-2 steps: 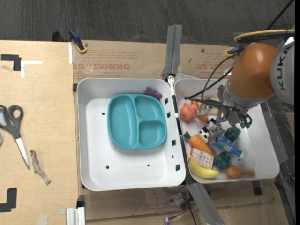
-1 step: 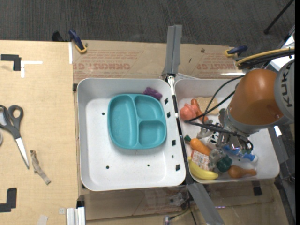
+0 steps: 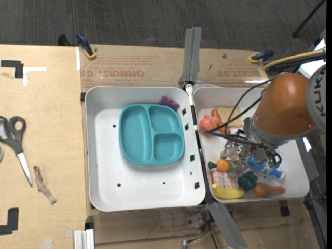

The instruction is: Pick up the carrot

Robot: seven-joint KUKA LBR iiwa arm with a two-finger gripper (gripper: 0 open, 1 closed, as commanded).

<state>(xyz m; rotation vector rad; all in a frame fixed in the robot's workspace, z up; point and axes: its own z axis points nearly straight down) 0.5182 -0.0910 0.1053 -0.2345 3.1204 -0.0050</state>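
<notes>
Your tool [image 3: 234,152] hangs over the right bin [image 3: 295,191], its grip state impossible to tell, and the carrot [image 3: 222,165] lies just beside it toward the bin's left wall.

- Dark grey ribbed carpet floor [image 3: 129,9] across the top of the view.
- Flat brown cardboard sheet [image 3: 36,139] covers the bench on the left; black tape corner marks [image 3: 13,69] stuck on it.
- Grey-handled metal scissors [image 3: 15,144] lie on the cardboard near the left edge, a small crumpled strip of tape [image 3: 44,185] just beside them.
- Blue-and-yellow spring clamps [image 3: 85,45] grip the back edge of a printed cardboard panel [image 3: 129,69].
- Grey metal post [image 3: 192,53] stands at the back between the two bins.
- Even overhead light, soft shadows.
</notes>
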